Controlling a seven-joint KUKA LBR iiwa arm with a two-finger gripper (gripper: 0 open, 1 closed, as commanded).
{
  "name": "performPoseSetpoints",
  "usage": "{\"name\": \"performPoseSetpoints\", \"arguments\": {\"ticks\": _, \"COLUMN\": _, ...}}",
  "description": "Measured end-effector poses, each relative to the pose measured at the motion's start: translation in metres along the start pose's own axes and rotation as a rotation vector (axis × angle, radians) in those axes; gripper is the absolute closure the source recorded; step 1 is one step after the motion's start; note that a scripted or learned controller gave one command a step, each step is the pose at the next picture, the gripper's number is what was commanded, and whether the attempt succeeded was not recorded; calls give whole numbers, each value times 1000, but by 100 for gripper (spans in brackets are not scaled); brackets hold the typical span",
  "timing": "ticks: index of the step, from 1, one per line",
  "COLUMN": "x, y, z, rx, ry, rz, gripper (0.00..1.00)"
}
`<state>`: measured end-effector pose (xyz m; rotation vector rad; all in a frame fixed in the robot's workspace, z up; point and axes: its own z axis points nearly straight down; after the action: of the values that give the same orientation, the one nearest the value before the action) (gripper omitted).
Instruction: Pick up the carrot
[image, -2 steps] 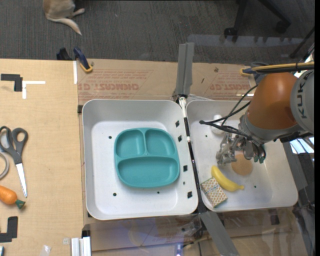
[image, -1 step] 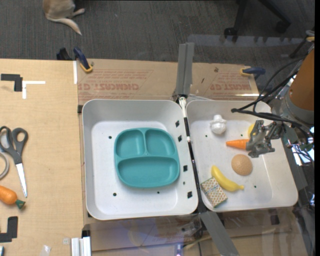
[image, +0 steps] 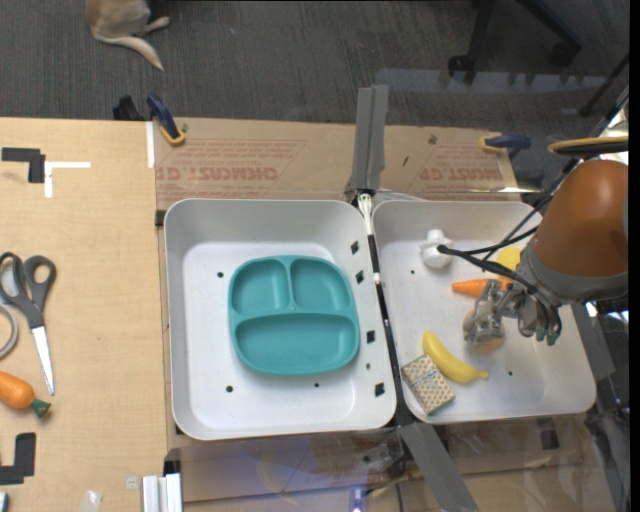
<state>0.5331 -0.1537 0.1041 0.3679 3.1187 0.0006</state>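
Observation:
A small orange carrot (image: 466, 288) lies on the floor of the right bin (image: 560, 395), near its middle. Its right end is hidden behind the gripper. The gripper (image: 487, 326) hangs just below and to the right of the carrot, close above the bin floor, and nothing shows inside it. The grey arm with its orange band (image: 594, 220) reaches in from the right over the bin's far right corner.
A banana (image: 452, 359) and a small patterned box (image: 427, 385) lie in front of the gripper. A white object (image: 435, 250) and a yellow item (image: 508, 260) sit behind it. The left bin holds a teal divided plate (image: 294, 314). Scissors (image: 30, 300) and another carrot (image: 15, 390) rest on the bench at far left.

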Motion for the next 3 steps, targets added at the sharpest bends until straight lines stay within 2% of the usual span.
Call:
{"name": "performPoseSetpoints", "arguments": {"ticks": 1, "x": 0, "y": 0, "z": 0, "rx": 0, "ry": 0, "rz": 0, "gripper": 0}}
{"name": "performPoseSetpoints", "arguments": {"ticks": 2, "x": -54, "y": -13, "z": 11, "rx": 0, "ry": -4, "rz": 69, "gripper": 0}}
{"name": "performPoseSetpoints", "arguments": {"ticks": 3, "x": -55, "y": -12, "z": 0, "rx": 1, "ry": -10, "rz": 65, "gripper": 100}}
